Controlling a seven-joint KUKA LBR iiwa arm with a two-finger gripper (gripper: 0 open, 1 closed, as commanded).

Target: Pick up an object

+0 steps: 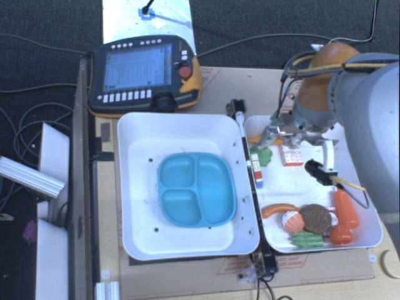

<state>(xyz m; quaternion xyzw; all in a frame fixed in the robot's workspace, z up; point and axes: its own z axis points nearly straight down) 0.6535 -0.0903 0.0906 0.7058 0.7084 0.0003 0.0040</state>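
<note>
1. Over the 12 o'clock end of the right bin [292, 189], my gripper [285, 136] hangs low, close to the bin's far rim; whether it is open or closed I cannot tell from this slant.
2. My likeliest pick, I judge, is the small red-and-white box [291, 156]. It lies flat on the bin floor just at my 6 o'clock and looks nearly square, so I read no clear long axis.
3. A green piece [265, 156] sits at my 7 o'clock, just beside the box on its 9 o'clock side, and an orange scrap [252, 140] lies at my 9 o'clock against the wall.
4. A marker [256, 169] runs 12-to-6 along the divider between the bins, so the 9 o'clock side is tight.
5. Bare white floor opens at 6 o'clock beyond the box, before the sausage [278, 209], brown patty [315, 217] and carrot [345, 212] crowd the near end.
6. As I judge it, I need only a short shift toward 6 o'clock and a straight drop, keeping off the green piece.
</note>
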